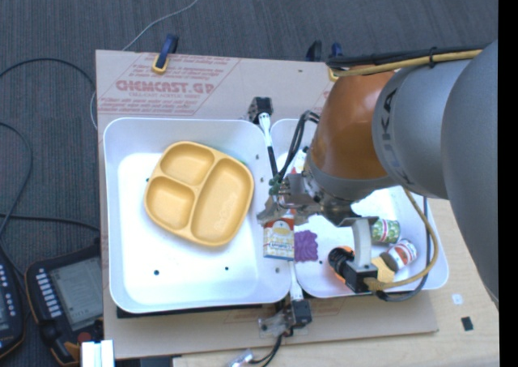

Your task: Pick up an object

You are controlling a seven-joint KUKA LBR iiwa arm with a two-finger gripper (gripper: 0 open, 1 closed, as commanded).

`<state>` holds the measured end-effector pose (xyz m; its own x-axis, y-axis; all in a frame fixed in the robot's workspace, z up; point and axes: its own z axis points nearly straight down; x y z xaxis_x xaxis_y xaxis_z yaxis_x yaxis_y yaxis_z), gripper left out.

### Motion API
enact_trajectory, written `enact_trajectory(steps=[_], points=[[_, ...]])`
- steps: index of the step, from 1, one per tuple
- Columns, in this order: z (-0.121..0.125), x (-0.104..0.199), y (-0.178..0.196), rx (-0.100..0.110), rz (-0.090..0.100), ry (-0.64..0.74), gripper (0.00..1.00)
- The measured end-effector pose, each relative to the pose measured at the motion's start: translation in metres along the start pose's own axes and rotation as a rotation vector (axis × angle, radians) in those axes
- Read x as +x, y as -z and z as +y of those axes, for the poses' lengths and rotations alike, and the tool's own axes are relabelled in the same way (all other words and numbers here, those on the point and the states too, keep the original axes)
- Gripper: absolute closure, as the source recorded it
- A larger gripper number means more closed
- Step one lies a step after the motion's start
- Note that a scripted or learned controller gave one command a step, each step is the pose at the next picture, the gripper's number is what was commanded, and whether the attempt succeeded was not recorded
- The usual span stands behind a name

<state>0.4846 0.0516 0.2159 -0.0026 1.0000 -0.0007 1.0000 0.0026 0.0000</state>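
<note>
My gripper (pixel 283 210) hangs over the divider between the two bins, at the right bin's left edge. Directly beneath it, touching its tip in this view, is a small red, white and orange carton (pixel 279 241); whether the carton is gripped cannot be told. A purple object (pixel 307 245) lies just right of the carton in the right bin (pixel 437 276). A yellow divided plate (pixel 199 192) rests in the left bin (pixel 137 276). The arm's wide grey and orange body hides much of the right bin.
A green-and-white can (pixel 387 232) and a red-and-white can (pixel 403 254) lie at the right bin's lower right. A blue-handled clamp (pixel 167 51) sits at the board's far edge. A controller pendant (pixel 65 292) lies on the floor at left.
</note>
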Motion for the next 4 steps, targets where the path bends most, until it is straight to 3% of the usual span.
enact_trajectory(steps=[3,4], points=[[0.002,0.001,0.029,-0.002,-0.001,0.003,1.00],[-0.002,-0.017,-0.032,0.003,0.000,-0.003,1.00]])
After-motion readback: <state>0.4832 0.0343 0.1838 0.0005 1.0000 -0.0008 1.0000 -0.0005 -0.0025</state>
